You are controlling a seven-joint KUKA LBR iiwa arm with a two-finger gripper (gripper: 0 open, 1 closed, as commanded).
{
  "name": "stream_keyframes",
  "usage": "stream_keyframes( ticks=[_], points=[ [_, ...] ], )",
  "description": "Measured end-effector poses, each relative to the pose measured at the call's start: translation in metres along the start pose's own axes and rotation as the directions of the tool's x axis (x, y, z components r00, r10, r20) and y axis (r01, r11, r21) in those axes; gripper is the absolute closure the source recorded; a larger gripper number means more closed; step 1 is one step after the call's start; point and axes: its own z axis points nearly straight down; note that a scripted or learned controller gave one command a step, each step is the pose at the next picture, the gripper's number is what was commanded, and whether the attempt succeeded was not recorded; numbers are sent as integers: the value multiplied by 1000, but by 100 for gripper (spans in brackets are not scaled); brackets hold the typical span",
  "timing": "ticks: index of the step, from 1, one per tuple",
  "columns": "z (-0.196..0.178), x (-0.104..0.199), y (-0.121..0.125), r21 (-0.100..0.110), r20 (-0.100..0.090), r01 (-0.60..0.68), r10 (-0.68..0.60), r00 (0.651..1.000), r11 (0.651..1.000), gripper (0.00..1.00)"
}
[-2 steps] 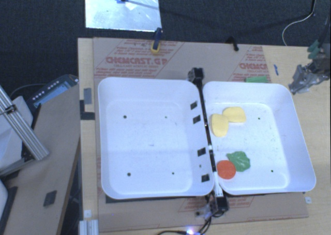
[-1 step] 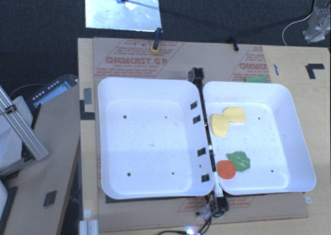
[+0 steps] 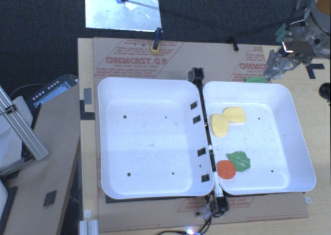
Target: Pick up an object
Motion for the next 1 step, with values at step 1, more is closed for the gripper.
stream_keyframes(
  ticks=[1],
  points=[
    [-66,-1,56,-20,4,-3,3,1000,1000,100]
  ],
)
